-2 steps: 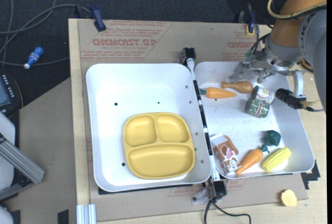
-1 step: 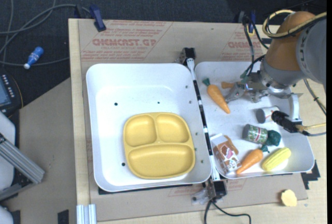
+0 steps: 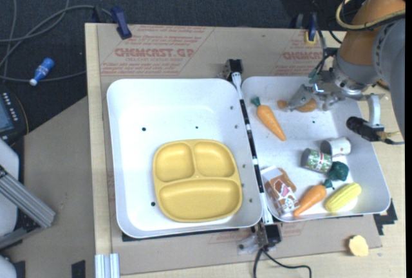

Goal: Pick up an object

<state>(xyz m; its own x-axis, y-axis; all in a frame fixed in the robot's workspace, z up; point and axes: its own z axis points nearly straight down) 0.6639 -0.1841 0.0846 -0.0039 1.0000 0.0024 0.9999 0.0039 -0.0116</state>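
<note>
Arm's hand (image 3: 308,98) sits low at the far end of the right bin (image 3: 376,170), right by a small orange piece (image 3: 283,103). Carrot (image 3: 270,121) lies nearby; yellow divided tray (image 3: 196,180) in the left bin (image 3: 129,141).

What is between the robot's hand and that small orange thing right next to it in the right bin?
Nothing visible. The hand sits low at the far end of the right white bin, right beside the small orange piece. The long orange toy carrot lies nearer the divider, off to the side.

Grey arm (image 3: 386,45) with orange band, yellow cable loop, metallic hand (image 3: 309,98).
</note>
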